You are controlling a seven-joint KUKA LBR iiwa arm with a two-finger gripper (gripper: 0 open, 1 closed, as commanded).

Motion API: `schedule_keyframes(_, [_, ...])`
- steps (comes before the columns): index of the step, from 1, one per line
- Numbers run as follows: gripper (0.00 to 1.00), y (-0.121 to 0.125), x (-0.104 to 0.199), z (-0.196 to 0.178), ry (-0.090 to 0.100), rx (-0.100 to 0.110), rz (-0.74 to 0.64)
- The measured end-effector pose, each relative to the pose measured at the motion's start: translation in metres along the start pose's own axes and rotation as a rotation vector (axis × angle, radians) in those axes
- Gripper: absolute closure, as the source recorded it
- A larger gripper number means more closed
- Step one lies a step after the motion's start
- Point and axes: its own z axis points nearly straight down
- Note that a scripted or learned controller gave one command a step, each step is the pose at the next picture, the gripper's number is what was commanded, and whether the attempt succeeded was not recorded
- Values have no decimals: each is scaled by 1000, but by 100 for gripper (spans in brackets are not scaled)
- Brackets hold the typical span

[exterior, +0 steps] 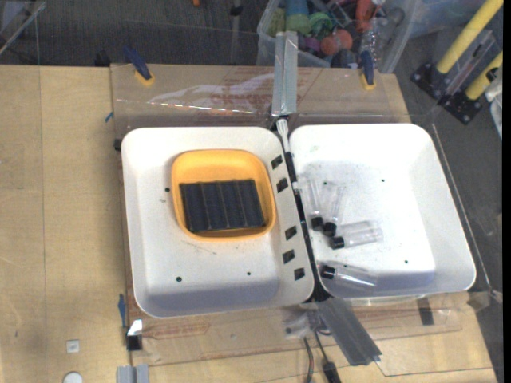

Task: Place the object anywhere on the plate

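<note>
Where the task's thing lies: the black ribbed block lies flat on the orange plate, a little toward the plate's near side, its ribs running away from the camera.
Plate: a rounded-square dish with a raised rim, sitting in the left white bin, toward that bin's far right part and close to the divider.
Block and plate: touching, with the whole block inside the rim and a band of orange showing on every side of it.
Divider: a ridge where the two bins meet, carrying a row of small black squares down its length.
Right white bin: its floor is speckled with dark marks and holds three clear vials with black caps near its left edge.
Vials: one lies nearly along the divider, one lies crosswise just beside it, and one lies against the bin's near wall.
Metal strip: a grey bar runs from the far end of the divider away from the camera.
Clamps: two blue clamps grip the clear sheet beyond the bins.
Surface: pale wood shows to the left of the bins.
Background: a clear box of coloured toys stands beyond the surface, with yellow poles off to the right.
</note>
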Motion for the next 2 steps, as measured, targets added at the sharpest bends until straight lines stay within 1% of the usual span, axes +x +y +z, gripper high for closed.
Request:
schedule_keyframes(1, [100,0,-6,1,-1,-2,-370])
schedule_keyframes(2, [100,1,-7,1,-2,-5,-461])
